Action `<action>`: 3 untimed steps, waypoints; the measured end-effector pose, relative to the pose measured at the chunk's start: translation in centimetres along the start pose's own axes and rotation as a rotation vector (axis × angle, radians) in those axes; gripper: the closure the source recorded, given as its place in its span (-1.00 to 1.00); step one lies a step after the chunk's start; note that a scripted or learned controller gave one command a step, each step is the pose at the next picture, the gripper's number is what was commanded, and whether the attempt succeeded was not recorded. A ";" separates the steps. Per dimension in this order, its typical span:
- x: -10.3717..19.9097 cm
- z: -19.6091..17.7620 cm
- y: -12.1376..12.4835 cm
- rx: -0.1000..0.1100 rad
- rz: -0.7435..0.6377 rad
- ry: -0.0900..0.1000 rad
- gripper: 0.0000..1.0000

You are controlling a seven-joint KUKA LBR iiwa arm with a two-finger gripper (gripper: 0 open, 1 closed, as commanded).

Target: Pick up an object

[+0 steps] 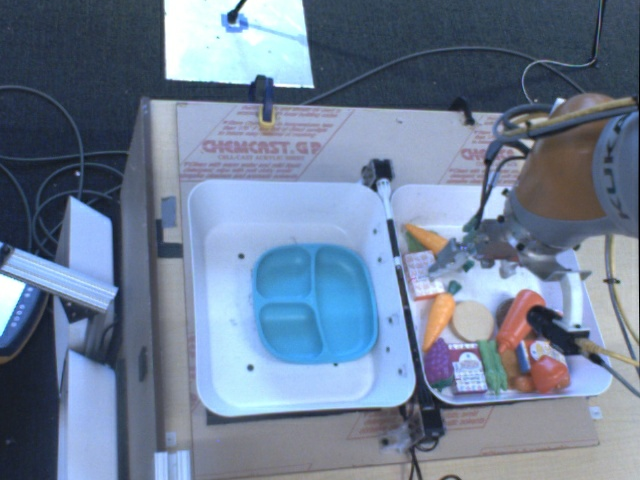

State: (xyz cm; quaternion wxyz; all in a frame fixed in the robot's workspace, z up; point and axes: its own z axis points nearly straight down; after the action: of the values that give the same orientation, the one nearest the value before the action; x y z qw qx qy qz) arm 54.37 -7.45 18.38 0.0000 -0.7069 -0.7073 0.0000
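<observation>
The hand (447,261) hangs low over the right bin (590,298), just above a small card (421,274) and near a carrot (438,318), but I cannot tell its state, and the left bin (225,218) holds a blue tray (313,302).

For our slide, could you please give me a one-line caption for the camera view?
KUKA arm's tool hovers over the toy-food bin; the neighbouring bin holds a blue divided plate.
</observation>
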 end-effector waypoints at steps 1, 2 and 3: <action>-1.3 6.6 1.4 0.000 0.000 0.000 -1.00; -2.3 9.4 1.1 -0.009 -0.002 0.004 -1.00; -1.3 9.5 -1.9 -0.012 0.001 -0.002 -1.00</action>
State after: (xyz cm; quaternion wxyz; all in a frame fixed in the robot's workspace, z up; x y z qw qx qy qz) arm 52.49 -8.74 8.86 -0.0049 -0.7071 -0.7071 -0.0032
